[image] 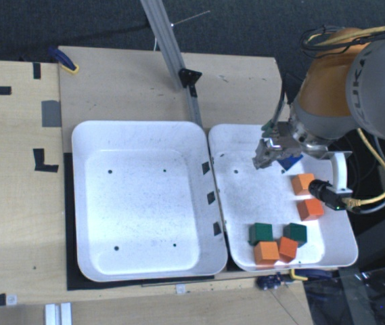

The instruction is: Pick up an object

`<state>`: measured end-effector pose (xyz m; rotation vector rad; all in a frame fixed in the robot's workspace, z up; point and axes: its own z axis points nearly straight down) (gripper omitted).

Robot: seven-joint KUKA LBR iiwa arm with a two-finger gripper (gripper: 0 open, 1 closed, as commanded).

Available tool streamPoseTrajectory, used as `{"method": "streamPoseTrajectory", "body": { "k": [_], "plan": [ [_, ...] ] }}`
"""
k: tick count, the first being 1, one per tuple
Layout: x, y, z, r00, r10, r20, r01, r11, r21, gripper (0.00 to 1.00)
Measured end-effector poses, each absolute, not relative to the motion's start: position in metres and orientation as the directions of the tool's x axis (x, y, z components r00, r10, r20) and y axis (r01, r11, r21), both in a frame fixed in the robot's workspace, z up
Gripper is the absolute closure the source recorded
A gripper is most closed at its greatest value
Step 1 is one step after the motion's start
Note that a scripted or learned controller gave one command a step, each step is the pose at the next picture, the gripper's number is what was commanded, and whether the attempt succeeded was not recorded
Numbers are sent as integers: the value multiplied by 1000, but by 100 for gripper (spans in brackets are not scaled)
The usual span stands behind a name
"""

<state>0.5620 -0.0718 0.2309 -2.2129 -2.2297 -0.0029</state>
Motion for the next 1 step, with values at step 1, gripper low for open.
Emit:
{"method": "streamPoseTrajectory", "body": {
  "k": [1],
  "plan": [
    [592, -25, 222, -7, 1000, 1, 1000, 7, 0, 100]
  ]
}}
